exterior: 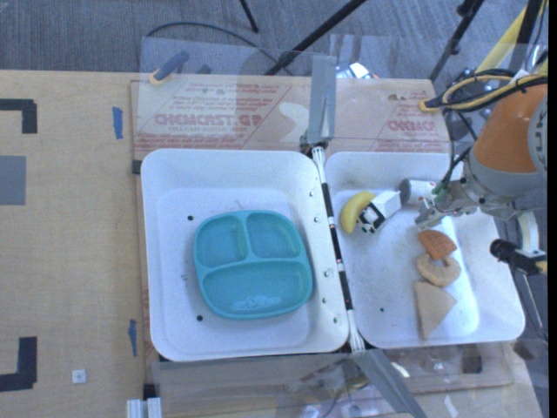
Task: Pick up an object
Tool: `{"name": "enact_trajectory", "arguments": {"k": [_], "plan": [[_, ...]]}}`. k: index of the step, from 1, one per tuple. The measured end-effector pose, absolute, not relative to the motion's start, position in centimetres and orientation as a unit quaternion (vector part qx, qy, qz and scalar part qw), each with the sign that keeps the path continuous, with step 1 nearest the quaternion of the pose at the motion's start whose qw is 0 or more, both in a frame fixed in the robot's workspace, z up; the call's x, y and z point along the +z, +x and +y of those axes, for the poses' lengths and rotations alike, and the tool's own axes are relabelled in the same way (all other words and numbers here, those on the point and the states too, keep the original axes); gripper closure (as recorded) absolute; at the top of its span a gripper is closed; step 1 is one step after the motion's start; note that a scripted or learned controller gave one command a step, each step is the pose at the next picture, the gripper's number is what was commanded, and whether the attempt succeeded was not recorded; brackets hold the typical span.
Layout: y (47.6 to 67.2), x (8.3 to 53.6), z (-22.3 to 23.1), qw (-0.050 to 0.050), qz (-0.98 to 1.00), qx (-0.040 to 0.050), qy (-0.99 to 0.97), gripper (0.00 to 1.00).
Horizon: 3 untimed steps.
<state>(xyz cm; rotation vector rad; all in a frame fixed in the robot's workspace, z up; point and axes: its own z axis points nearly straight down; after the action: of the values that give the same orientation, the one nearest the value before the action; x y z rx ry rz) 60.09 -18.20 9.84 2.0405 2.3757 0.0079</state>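
The table (70,233) carries two white bins. The left bin (165,190) holds a teal plate (252,264). In the right bin (383,294) my hand (372,216) lies low, its tips just beside the banana (352,211). If it is open, I cannot tell. Three brown pieces (435,273) lie near.

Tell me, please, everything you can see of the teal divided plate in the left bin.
The teal divided plate looks like smooth plastic, a rounded rectangle with raised ridges splitting it into three compartments: two smaller ones at the far side and one wide one nearer the camera. It lies flat, right way up, near the middle of the left bin, turned slightly askew to the bin's walls. Nothing sits in it or touches it.
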Motion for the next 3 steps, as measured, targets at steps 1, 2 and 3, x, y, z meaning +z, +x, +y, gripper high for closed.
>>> {"name": "enact_trajectory", "arguments": {"k": [1,2,3], "plan": [[60.1,9.8,-18.2,0.005,0.759,0.0025,0.652,0.00],[51.9,8.6,-19.9,0.001,0.772,0.0006,0.636,0.00],[60.8,8.6,-18.4,0.001,0.762,0.0007,0.647,0.00]]}}
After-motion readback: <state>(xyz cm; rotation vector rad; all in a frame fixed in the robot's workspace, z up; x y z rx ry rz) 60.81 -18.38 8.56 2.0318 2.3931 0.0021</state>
